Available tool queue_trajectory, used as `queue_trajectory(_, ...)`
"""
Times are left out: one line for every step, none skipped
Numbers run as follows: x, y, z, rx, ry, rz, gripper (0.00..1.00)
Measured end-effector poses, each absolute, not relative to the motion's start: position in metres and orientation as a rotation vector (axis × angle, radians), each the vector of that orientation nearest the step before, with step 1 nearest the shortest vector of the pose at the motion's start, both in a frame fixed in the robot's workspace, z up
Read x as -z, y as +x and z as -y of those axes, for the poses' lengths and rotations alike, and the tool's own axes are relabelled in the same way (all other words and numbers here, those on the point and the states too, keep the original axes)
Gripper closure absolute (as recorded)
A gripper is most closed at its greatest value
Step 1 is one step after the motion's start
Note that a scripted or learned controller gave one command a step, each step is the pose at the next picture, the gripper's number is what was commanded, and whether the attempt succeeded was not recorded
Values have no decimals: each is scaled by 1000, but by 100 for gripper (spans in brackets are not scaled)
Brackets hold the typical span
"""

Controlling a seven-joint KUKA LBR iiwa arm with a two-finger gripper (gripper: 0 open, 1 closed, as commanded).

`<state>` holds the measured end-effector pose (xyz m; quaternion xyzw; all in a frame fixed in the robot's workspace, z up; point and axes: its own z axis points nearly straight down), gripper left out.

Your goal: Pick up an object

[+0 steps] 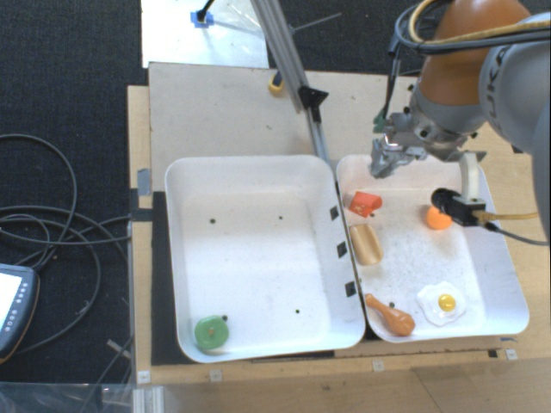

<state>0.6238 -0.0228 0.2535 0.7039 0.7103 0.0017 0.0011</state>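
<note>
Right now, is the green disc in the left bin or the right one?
Left bin. The green disc lies flat in its near-left corner, apart from the toy food in the right bin.

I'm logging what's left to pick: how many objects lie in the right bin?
5: a red piece at the upper left, a bread roll below it, a drumstick near the front, a fried egg front right, an orange piece partly hidden behind the arm's black fitting.

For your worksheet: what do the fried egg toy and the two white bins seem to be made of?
Fried egg toy: probably moulded plastic or rubber; smooth white with a glossy yellow yolk.
Left white bin and right white bin: likely thin formed plastic; matte, with rounded rims.
</note>
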Motion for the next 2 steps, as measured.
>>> queue_trajectory(-252,646,-23,-6,2210,-2231,100)
queue_trajectory(-240,662,-82,-6,2209,-2233,100)
